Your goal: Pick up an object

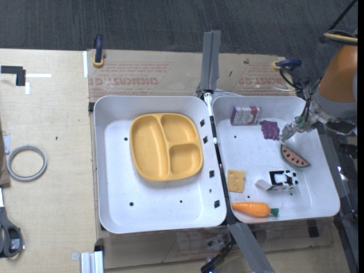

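place: robotics lab — bench [45,95] | clamped cardboard [148,73] | two white bins [108,169] — toy food

The right bin [318,178] holds six small toys, all lying flat on its white floor. Against its far wall lies a pink-and-white carton [245,115], with a purple grape bunch [270,129] just nearer and right of it, and a watermelon slice [294,156] tilted toward the bin's right wall. By its left wall sits a yellow cheese square [236,181]; a black-and-white piece [281,180] lies mid-floor, and an orange carrot [253,209] rests along the near wall.
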Robot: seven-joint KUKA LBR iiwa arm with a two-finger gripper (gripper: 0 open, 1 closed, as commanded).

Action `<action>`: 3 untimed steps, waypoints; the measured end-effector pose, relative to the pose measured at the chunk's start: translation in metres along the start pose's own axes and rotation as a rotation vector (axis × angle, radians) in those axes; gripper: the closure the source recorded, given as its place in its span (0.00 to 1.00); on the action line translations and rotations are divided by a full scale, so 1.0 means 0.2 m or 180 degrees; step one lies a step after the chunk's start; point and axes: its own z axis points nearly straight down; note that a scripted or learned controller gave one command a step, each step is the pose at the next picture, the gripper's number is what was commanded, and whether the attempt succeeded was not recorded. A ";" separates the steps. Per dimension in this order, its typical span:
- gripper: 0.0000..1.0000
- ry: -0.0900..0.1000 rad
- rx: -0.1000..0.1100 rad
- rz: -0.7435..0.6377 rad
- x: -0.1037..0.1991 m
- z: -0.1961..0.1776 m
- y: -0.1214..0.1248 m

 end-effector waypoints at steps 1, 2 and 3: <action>1.00 -0.0002 -0.0007 -0.0201 -0.02 0.04 0.03; 0.00 -0.0001 -0.0006 -0.0202 -0.02 0.04 0.03; 0.00 0.0030 0.0009 0.0053 -0.08 0.05 0.19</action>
